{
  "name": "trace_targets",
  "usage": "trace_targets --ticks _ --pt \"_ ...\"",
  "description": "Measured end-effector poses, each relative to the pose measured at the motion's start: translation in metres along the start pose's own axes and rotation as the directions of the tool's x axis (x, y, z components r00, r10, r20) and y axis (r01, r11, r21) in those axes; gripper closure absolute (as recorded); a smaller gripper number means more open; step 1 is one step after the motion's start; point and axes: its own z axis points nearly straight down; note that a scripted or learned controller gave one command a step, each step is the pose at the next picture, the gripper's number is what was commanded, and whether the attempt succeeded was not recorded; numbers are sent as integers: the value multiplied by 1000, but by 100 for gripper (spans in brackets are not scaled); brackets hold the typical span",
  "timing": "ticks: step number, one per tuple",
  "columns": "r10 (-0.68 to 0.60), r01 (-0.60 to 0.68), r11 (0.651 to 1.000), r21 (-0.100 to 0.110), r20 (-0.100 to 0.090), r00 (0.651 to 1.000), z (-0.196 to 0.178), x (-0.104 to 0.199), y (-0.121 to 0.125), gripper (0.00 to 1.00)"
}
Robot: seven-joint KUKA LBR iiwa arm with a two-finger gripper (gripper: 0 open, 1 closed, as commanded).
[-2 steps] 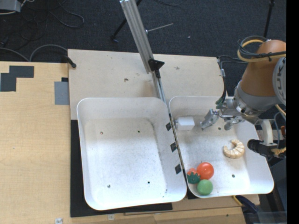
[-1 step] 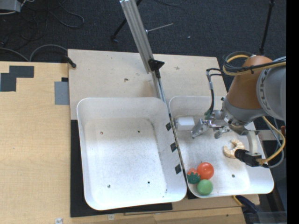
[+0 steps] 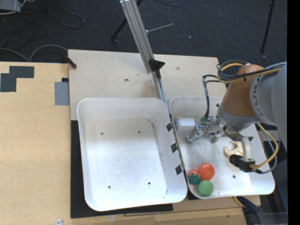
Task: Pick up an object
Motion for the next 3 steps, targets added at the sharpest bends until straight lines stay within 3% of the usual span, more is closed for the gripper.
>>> trace_targets --ticks 1,3 --pt "6 -6 1000 0 -1 1000 -11 -1 0 100" --pt "-4 4 1000 -4 0 1000 -123 2 8 100"
